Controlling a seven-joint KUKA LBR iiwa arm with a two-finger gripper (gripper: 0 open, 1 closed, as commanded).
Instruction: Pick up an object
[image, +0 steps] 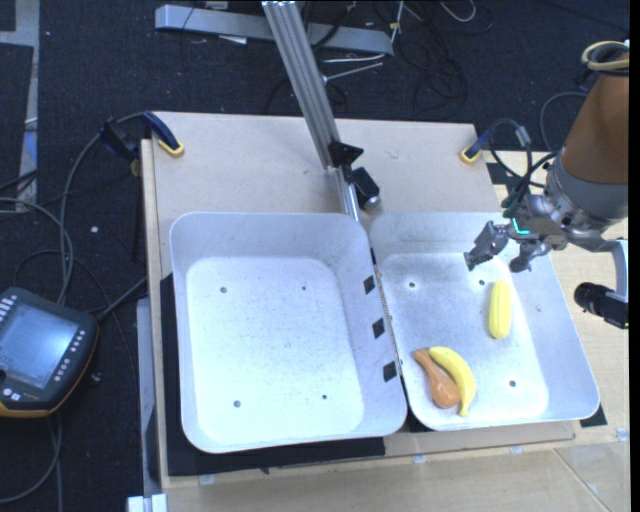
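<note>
Over the right bin's (560, 330) far end you've got the pincer (503, 252), hanging above the white floor w/ its two dark fingers (482, 247) spread apart, released, nothing between them. No contact w/ any object as far as you can see; whether the tips touch the bin floor can't be told from this angle. Arm (600, 140) comes in from the right, orange band up top, grey wrist below, partly cut off by the frame edge.

Objects to pick, all in the right bin:
- a straight yellow piece (499, 309), lying just below and a bit right of the pincer, near but apart from it.
- a curved yellow banana (456, 372) toward the bin's near end, well apart from the pincer.
- an orange item (436, 380) tucked touching the banana's left side; the banana covers part of it, so you can't make out its full shape.

Left bin (190, 260) sits beside the right one, rims meeting or overlapping at the middle; small dark tabs along that seam are too small to ID. Both bins rest on the pale worktop (250, 160). A slanted metal rail (310, 90) crosses the far side and hides part of the worktop and the bins' junction. At frame left, a handheld pendant (40, 345) w/ a screen lies on the dark floor, partly cut off, cables around it.
</note>
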